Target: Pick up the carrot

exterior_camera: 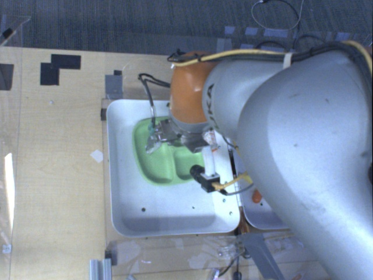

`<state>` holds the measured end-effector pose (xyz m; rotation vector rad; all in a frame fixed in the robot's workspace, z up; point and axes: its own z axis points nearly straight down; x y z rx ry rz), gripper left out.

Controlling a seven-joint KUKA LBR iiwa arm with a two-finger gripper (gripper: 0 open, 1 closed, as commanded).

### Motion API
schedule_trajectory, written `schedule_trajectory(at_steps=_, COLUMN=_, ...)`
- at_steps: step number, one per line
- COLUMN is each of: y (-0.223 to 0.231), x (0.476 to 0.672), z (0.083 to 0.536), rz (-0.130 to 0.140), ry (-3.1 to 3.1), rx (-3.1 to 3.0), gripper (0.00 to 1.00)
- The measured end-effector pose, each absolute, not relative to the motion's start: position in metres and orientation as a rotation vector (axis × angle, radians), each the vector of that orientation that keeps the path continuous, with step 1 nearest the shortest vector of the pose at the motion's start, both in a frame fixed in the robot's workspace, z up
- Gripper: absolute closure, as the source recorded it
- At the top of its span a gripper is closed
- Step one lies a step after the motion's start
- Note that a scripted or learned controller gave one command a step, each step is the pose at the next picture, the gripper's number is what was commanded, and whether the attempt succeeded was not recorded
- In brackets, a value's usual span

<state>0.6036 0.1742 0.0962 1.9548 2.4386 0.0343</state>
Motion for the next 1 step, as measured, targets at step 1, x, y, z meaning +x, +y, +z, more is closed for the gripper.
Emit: schedule_trajectory(at_steps=1, y=0.2044, x=0.5906, z=0.0986, rz=0.023, ry=2.627, rx=1.659, gripper=0.0)
